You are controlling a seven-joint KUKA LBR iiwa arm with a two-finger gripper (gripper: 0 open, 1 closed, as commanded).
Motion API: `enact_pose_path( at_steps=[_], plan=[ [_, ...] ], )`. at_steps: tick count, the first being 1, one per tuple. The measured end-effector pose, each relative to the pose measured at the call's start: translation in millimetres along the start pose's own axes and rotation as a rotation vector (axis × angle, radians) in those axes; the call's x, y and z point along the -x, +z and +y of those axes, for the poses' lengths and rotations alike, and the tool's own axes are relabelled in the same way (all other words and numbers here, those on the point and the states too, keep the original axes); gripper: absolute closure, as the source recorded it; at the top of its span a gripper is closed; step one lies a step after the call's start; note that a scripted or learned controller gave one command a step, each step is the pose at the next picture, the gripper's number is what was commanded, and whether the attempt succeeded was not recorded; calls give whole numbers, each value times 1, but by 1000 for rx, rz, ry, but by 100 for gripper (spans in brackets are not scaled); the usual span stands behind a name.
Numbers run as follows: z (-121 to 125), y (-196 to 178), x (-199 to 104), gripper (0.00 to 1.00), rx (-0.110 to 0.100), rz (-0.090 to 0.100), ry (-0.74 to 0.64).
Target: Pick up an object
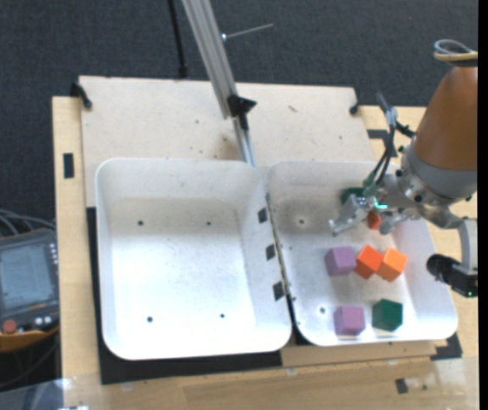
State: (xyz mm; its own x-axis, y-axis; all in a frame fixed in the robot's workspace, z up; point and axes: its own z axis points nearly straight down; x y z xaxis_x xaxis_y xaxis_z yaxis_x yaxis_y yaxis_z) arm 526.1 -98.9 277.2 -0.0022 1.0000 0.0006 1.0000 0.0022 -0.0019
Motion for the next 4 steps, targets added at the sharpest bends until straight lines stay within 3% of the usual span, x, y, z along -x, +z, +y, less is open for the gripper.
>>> enact_pose_path(
  at_steps=[1, 4],
  plan=[
    [1, -2, 0, 0, 4, -1, 2],
    [4, 131, 8, 0, -2, -1, 5]
  ],
)
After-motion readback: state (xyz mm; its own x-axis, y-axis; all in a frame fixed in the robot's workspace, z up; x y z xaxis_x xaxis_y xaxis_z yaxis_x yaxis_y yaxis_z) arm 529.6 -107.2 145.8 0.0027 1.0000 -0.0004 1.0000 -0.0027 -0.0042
